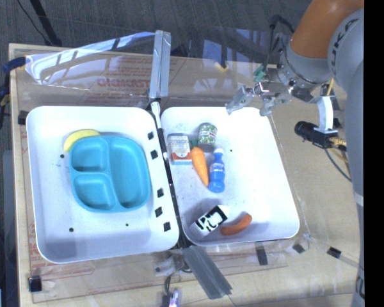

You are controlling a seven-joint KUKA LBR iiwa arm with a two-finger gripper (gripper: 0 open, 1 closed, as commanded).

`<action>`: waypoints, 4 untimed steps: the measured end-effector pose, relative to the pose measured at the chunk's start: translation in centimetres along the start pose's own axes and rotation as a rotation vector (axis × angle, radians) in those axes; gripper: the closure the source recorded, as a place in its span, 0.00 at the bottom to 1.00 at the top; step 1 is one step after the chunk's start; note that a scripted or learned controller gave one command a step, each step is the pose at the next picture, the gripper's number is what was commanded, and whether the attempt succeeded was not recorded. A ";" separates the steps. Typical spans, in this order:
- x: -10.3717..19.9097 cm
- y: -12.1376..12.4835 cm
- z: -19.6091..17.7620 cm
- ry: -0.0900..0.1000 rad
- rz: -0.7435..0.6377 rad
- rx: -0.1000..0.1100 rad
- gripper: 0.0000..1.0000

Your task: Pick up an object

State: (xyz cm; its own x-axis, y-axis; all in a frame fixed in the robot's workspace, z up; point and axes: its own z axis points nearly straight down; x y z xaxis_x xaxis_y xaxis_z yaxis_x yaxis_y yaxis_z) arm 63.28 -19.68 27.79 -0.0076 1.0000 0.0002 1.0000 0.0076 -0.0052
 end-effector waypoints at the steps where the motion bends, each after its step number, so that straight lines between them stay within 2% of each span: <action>1: 3.2 -5.9 14.5 0.000 0.098 0.000 0.00; 2: 2.1 -6.3 18.7 0.001 0.023 -0.001 0.00; 3: 2.1 -6.1 17.5 -0.001 0.018 -0.004 1.00; 4: -0.8 -4.6 6.7 0.000 0.094 -0.005 1.00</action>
